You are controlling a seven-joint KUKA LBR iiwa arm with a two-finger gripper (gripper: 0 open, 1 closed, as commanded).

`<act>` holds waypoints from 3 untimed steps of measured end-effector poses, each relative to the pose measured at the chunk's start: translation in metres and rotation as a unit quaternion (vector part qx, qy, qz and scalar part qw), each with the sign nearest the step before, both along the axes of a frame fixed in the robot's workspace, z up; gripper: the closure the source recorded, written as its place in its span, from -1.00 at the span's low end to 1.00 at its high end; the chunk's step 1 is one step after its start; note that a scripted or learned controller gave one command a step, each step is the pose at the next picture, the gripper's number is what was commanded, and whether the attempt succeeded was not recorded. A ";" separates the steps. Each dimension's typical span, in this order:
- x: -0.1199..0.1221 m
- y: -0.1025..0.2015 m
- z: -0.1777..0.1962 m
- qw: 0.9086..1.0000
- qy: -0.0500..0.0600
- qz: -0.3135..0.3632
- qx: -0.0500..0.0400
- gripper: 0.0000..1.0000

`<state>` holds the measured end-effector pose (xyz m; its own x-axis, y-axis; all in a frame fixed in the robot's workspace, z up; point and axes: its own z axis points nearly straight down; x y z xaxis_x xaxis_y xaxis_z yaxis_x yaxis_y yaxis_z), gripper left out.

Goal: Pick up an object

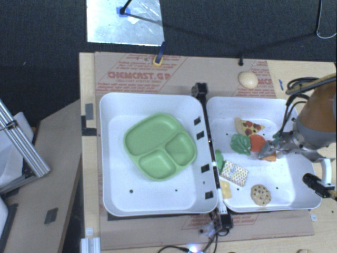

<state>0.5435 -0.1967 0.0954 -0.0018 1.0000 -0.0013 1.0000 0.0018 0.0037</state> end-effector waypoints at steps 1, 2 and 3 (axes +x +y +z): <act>0.002 0.008 0.061 1.000 -0.002 0.002 0.000 1.00; 0.014 0.005 0.111 1.000 -0.002 0.002 -0.001 1.00; 0.015 0.005 0.130 1.000 0.000 0.002 0.000 1.00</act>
<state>0.5584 -0.1918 0.2257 -0.0049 1.0000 -0.0015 1.0000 0.0049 0.0044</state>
